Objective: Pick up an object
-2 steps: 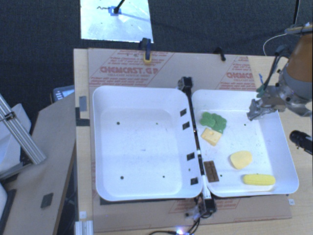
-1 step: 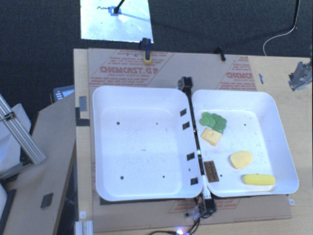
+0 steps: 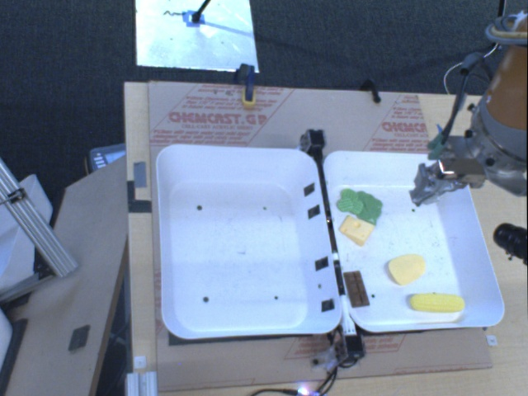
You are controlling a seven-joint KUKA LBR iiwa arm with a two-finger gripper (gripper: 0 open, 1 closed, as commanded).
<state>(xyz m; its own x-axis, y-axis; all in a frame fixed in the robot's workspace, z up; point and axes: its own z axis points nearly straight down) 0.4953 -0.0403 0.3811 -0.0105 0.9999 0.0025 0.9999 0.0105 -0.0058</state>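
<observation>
The right bin (image 3: 470, 221) holds a green leafy toy (image 3: 361, 204), a pale yellow cheese-like wedge (image 3: 357, 230) just below it, a round yellow piece (image 3: 407, 269) and a long yellow corn-like piece (image 3: 436, 303) near the front. My gripper (image 3: 426, 187) hangs over the back right part of this bin, to the right of the green toy and apart from it. Nothing shows between its fingers.
The left bin (image 3: 177, 221) lies beside the right one, with black clips (image 3: 313, 213) along the shared wall. A brown block (image 3: 355, 289) rests at the front of that divider. A shiny metal sheet (image 3: 195, 23) lies beyond the bench.
</observation>
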